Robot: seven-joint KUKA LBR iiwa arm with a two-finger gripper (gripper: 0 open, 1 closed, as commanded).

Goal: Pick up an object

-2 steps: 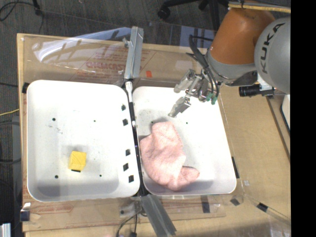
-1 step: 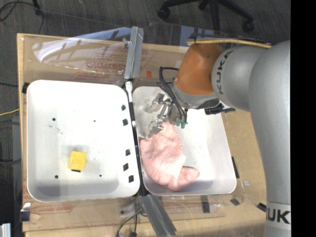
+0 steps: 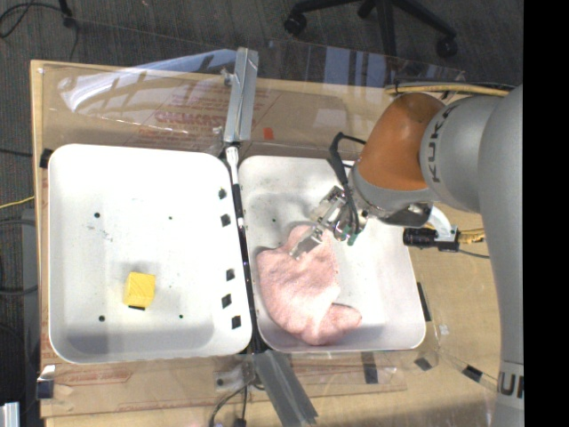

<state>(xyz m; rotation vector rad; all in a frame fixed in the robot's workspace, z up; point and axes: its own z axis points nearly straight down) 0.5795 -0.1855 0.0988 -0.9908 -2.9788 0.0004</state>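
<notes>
Grey arm [image 3: 484, 163], the element nearest the camera, enters from the right edge and carries an orange band [image 3: 396, 149] above its wrist, which hangs over the right bin's upper right part. Wooden bench [image 3: 133, 105], next in size, bears a sheet of clear film across its far side and two shallow white bins set side by side, their inner rims touching. Left bin [image 3: 89, 176] holds a small yellow block [image 3: 140, 289] on its floor, toward the near wall and well apart from everything else. Right bin [image 3: 391, 318] holds a pink cloth [image 3: 302, 296], crumpled in a soft heap against the bin's near left portion, one corner rising toward the wrist. Gripper [image 3: 307, 241] points down and to the left from the wrist; its two thin metal fingers stand slightly spread, their tips touching the upper edge of the pink cloth, with no fold of fabric visibly caught between them. Office-chair base [image 3: 373, 7] stands on the dark floor beyond the bench.
</notes>
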